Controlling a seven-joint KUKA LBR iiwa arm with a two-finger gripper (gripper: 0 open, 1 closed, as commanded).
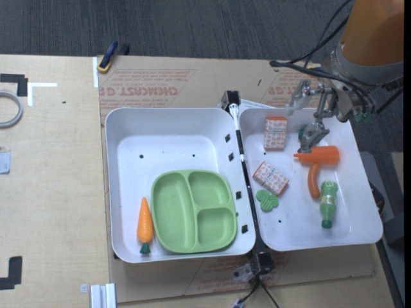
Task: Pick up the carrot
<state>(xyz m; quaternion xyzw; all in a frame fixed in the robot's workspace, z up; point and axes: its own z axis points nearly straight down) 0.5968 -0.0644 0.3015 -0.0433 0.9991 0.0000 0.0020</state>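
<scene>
Near the left bin's point(122, 127) front-left corner lies the carrot point(145, 224), beside a green divided plate point(192, 210). Over the right bin's point(359, 236) back edge hangs the gripper point(313, 135); finger state: cannot tell.

My one fixed cam sits above the bench, looking down at a slant, mid-range; left bin point(115, 172) central, arm point(376, 24) entering top right.

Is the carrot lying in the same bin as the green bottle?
No, the carrot lies in the left bin beside the green divided plate, while the green bottle lies in the right bin.
</scene>
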